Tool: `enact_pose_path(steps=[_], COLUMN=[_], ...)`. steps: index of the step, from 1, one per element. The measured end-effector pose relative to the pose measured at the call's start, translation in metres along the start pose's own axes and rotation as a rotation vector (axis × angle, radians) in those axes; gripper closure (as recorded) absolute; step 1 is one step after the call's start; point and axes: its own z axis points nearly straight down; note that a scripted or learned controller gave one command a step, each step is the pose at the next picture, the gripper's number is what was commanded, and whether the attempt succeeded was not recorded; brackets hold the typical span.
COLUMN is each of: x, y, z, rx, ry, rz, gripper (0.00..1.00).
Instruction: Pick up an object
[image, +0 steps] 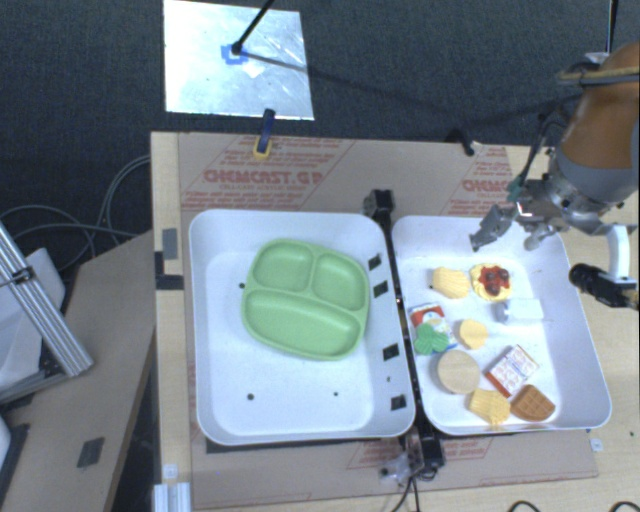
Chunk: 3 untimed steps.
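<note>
The gripper hangs open and holds nothing, above the right bin's far end. Toy food lies below; a green tray fills the left bin.

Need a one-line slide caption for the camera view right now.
KUKA arm's gripper hovers with open jaws above the right bin of toy food; the green divided plate sits in the left bin.

One fixed camera here, set high above the bench and looking down at a slant, far enough back to take in both white bins: the left bin and the right bin. The bench's far edge sits toward the top of the frame, and the arm comes in from the right
</note>
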Motion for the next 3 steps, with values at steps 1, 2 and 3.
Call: enact_pose_path(steps=[1,2,3], x=[-0.006,-0.001,-0.001], y=[-0.005,-0.004,-0.003], z=[0.059,0.101,0.151], rx=[0.004,0.002,0.000], ry=[0.001,0.001,0.001], rz=[0.001,0.000,0.000], gripper=[0.00,0.00,0.00])
